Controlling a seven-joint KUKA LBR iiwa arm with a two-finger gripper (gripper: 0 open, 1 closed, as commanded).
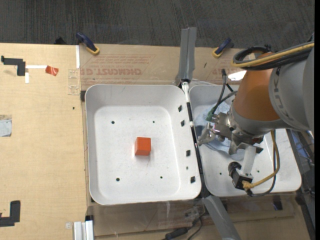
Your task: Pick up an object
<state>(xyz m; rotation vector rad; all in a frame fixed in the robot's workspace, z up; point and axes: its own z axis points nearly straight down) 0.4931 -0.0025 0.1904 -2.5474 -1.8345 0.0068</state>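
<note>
Grey arm (280,99) low over right bin (285,184)

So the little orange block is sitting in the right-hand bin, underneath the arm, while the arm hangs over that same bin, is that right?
Not quite. The orange block lies in the left bin, out in the open near its middle, not under the arm. The camera view shows this. The rest holds: the arm hangs over the right bin.

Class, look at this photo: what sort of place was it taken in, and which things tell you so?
Probably a robotics lab test bench: a robot arm over two white bins, cardboard held by clamps, an orange block.
</note>
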